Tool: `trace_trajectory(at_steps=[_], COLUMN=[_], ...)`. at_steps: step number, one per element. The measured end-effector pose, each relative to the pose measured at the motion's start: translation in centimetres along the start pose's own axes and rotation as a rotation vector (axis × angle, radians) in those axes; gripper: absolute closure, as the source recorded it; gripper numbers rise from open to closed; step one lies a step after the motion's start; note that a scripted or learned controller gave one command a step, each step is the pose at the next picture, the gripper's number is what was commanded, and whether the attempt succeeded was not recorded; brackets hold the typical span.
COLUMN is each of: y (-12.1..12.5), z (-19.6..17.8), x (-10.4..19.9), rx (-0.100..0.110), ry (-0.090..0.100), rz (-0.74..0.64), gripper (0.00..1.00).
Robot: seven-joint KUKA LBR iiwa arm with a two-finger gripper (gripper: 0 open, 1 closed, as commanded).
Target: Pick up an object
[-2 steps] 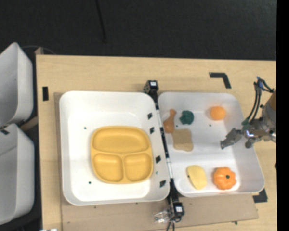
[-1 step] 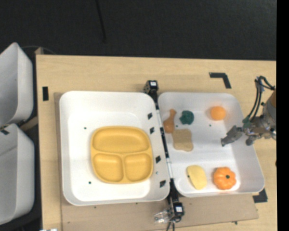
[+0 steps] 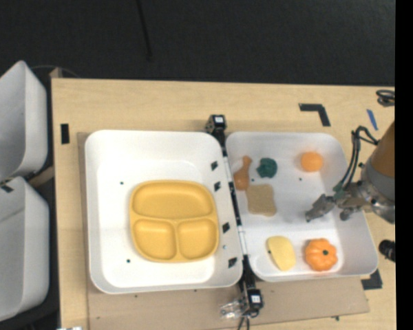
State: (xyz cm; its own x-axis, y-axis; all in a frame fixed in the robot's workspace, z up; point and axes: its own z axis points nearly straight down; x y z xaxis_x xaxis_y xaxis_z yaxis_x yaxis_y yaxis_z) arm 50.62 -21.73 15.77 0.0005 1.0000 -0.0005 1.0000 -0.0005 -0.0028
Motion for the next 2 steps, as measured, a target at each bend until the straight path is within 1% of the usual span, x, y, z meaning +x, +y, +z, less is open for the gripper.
trace_trajectory(at_steps=[1,2], y=[-0.1,0.1], z=[5.3,3.9], x=[-0.1,-0.2], rx=[0.001,-0.007], ry=[0.000,-0.002], rz=[0.002,0.006], gripper=[0.00,1.00])
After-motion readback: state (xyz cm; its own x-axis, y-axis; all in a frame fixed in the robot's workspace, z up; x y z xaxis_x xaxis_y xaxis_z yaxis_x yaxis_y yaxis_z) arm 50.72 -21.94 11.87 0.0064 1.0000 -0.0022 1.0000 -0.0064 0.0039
